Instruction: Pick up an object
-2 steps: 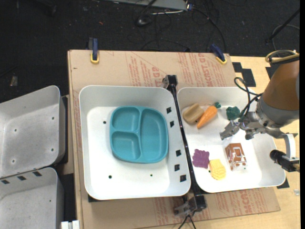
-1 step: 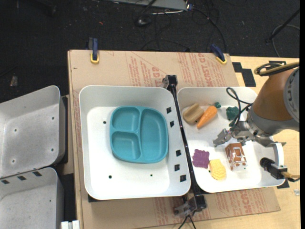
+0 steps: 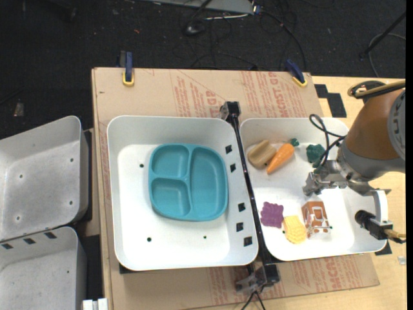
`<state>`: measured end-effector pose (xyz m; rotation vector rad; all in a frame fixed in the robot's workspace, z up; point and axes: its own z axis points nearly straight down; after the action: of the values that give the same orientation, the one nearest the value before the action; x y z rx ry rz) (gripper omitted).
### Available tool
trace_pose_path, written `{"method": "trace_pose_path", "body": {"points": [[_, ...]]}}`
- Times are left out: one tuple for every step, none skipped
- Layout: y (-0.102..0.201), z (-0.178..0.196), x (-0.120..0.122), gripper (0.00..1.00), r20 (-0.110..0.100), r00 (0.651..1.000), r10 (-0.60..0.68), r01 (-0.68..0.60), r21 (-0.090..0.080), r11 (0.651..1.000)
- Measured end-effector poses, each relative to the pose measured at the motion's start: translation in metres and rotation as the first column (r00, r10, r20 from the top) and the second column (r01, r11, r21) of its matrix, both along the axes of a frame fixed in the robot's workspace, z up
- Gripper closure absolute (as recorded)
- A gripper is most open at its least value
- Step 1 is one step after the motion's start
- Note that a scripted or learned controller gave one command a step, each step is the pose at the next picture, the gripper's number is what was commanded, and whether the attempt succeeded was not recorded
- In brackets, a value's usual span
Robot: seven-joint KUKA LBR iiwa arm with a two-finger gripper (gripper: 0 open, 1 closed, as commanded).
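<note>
Objects for picking all lie in the right bin (image 3: 361,241), none lifted yet as far as you can see. Start with the big things: the left bin (image 3: 129,237) bears a teal divided plate (image 3: 188,182), and the shared wall between the bins runs just beside the purple piece. The arm (image 3: 377,137) reaches in from the right and hangs over the right bin's far side, its gripper (image 3: 321,179) low near the middle. You cannot tell from this slant whether its fingers are spread or closed, and nothing shows between them, so count the pick as not done.

Next, the objects. A tan bread-like piece (image 3: 261,153) and an orange carrot (image 3: 280,157) touch each other near the back wall, with a small green thing (image 3: 314,152) just beside the arm. Nearer the front sit a purple piece (image 3: 272,214), a yellow corn-like piece (image 3: 294,228) and a brown-and-white item (image 3: 315,219), probably a toy pastry.

The front three crowd each other, so closing on one alone looks tight. Open white floor lies between the two clusters, right under the gripper.
</note>
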<state>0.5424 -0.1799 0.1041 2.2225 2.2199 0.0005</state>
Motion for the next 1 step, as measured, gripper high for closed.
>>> {"method": "trace_pose_path", "body": {"points": [[0.0010, 0.0635, 0.0005, 1.00, 0.005, 1.000, 0.003, -0.003, -0.002, 1.000]]}}
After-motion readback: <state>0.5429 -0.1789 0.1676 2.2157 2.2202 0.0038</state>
